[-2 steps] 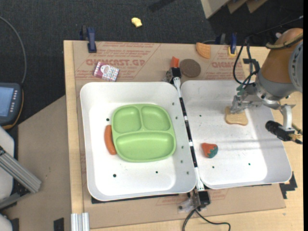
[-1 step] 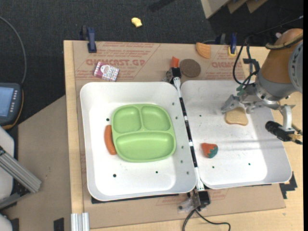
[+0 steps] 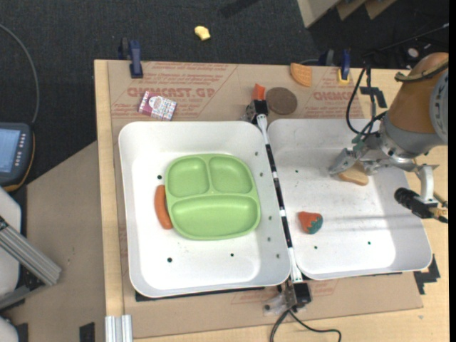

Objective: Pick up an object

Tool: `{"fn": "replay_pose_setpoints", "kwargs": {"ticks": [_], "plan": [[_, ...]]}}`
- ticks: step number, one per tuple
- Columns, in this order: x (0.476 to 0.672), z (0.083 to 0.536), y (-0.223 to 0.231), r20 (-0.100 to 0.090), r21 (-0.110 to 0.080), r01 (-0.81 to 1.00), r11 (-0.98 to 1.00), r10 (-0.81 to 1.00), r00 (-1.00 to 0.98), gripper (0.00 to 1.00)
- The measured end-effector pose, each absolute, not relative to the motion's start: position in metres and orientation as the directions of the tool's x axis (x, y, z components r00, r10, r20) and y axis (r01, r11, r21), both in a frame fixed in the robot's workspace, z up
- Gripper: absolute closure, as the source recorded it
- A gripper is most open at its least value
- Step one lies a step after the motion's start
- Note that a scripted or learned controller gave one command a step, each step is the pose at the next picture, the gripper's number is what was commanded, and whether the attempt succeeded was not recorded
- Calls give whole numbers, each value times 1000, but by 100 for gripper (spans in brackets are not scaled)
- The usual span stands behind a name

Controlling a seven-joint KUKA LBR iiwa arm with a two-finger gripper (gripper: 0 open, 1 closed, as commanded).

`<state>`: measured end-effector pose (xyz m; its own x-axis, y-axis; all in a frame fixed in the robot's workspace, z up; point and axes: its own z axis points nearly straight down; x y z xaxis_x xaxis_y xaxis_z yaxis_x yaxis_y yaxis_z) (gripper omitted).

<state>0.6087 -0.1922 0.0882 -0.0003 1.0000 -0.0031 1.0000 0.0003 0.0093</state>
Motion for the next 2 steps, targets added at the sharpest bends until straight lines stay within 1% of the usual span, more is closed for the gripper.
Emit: {"fn": "replay_pose_setpoints", "kwargs": {"ticks": [1, 2], "plan": [[610, 100, -192, -4, 13, 1000, 1, 1000, -1, 100], [610, 99, -192, -3, 11, 1000, 1, 1000, -1, 0]]}}
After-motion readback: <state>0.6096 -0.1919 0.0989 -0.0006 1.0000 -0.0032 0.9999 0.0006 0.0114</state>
